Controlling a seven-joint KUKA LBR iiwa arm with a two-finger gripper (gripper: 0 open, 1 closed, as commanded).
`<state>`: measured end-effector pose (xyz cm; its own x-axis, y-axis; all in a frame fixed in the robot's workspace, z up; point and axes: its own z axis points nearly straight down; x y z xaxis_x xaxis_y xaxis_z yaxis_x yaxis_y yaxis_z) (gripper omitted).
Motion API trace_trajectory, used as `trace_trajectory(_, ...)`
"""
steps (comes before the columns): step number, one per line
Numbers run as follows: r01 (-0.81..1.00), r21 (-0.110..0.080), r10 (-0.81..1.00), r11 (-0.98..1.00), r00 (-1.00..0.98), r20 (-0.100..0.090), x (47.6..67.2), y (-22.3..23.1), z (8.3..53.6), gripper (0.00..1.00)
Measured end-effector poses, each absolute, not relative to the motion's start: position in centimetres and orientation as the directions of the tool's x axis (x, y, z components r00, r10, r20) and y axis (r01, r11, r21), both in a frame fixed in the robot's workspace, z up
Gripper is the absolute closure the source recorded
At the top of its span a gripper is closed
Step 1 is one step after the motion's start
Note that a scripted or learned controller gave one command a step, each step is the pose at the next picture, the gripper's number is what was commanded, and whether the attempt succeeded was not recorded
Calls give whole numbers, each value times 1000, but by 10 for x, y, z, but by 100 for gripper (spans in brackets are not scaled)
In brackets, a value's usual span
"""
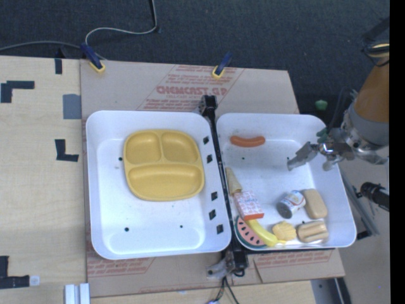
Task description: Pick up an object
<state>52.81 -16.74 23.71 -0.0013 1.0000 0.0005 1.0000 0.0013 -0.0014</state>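
A: Where are the things to pick?
B: In the right bin (329, 128): a hot dog (247, 141) near its far wall; a can (291, 203), bread rolls (314, 217), banana (262, 232) and watermelon slice (248, 235) crowd the near side.
A: And the gripper (314, 155)?
B: Over the right bin's right side, fingers spread, pinching nothing.
A: The left bin (101, 182)?
B: A yellow divided plate (164, 164).
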Motion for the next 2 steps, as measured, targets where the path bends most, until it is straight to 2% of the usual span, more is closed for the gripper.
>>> trace_trajectory(1, 1000, 2, 1000, 1, -1, 1, 528, -160, 87, 0)
trace_trajectory(2, 1000, 6, 1000, -1, 1, -3, 485, -129, 86, 0)
